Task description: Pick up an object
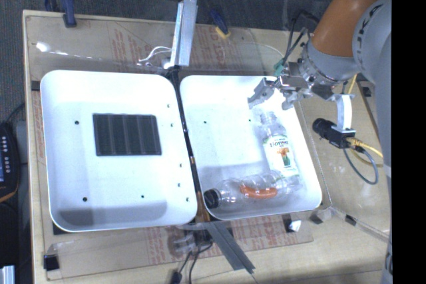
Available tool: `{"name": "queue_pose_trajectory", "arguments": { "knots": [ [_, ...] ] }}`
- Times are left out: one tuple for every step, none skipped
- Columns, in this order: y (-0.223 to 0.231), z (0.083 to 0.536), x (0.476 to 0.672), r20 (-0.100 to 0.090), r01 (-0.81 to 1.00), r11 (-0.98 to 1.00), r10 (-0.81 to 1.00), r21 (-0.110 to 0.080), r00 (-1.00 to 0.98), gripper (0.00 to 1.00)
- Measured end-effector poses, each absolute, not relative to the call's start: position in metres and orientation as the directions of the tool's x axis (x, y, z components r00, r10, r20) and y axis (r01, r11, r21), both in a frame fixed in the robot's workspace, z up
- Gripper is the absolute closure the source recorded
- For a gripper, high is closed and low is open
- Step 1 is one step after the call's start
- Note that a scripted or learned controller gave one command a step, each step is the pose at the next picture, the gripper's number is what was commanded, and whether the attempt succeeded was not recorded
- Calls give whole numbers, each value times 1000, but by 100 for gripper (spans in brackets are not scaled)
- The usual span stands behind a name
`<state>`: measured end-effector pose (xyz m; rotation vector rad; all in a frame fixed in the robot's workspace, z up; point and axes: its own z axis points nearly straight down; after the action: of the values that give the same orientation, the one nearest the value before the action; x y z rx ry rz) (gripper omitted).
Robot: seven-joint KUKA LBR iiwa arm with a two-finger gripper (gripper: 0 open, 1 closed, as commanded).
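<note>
- Gripper (274, 95): hangs over the far right corner of the right bin (219, 136), fingers spread apart with nothing between them, touching nothing that can be seen.
- Upright-label bottle (277, 145): clear plastic, white label with an orange mark, lying along the right bin's right wall, its cap end just below the gripper.
- Second bottle (249, 189): clear, black cap, orange band, lying along the near wall of the right bin, near the first bottle's base.
- Left bin (66, 163): holds a dark ribbed rectangle (126, 134) lying flat.
- Arm (346, 23): grey with an orange band, reaching in from the right.
</note>
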<state>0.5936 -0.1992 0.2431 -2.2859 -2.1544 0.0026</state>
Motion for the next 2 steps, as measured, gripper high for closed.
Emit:
{"name": "queue_pose_trajectory", "arguments": {
  "knots": [
    [-207,222,612,-2,990,144,990,2,-144,0],
    [-205,232,613,-2,989,149,989,2,-149,100]
  ]
}}
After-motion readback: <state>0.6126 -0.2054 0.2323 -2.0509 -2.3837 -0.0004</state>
